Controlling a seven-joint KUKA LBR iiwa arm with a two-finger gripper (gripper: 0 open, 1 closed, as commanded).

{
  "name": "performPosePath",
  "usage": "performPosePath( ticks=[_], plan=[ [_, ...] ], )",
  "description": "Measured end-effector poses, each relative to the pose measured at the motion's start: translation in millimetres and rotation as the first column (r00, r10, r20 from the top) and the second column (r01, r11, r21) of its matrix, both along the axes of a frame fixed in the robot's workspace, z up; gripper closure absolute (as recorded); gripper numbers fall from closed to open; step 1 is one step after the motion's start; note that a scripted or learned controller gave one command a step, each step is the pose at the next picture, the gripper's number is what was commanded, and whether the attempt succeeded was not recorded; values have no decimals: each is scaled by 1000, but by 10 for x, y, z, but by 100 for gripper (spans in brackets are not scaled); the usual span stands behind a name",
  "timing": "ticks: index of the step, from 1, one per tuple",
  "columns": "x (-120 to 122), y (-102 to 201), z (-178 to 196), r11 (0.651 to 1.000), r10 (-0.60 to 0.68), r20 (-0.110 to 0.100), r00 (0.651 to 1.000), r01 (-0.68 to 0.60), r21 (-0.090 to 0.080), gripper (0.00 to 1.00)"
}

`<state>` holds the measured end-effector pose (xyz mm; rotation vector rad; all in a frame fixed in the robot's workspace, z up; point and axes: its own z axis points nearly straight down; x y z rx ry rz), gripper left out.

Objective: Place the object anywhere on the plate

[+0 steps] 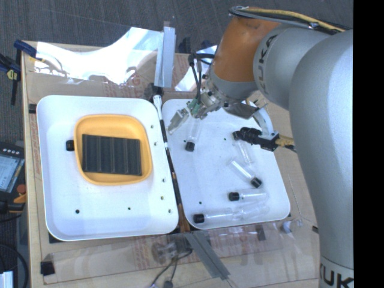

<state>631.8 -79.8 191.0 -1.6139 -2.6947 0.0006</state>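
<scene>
A yellow plate [90, 131] lies in the left white bin [102, 215], with a dark ribbed insert [114, 153] on its middle. Several clear tubes with black caps lie in the right white bin [210, 167]: one short tube [189, 144] near the top left, two [243, 153] [246, 174] in the middle, one [243, 195] lower down, and one [219, 216] along the front wall. My gripper [183, 117] hangs over the right bin's top-left corner, just above the short tube. I see nothing clearly held in it.
A black connector with a cable [257, 137] juts over the right bin's right side. The arm's big grey body [318, 101] covers the bench's right. A small black piece [70, 145] sits left of the plate. Crumpled clear plastic [96, 59] lies behind the left bin.
</scene>
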Motion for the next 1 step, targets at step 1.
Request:
performPosePath(
  ticks=[1],
  plan=[
    [-20,416,-2,957,290,-4,957,-290,1,0]
  ],
)
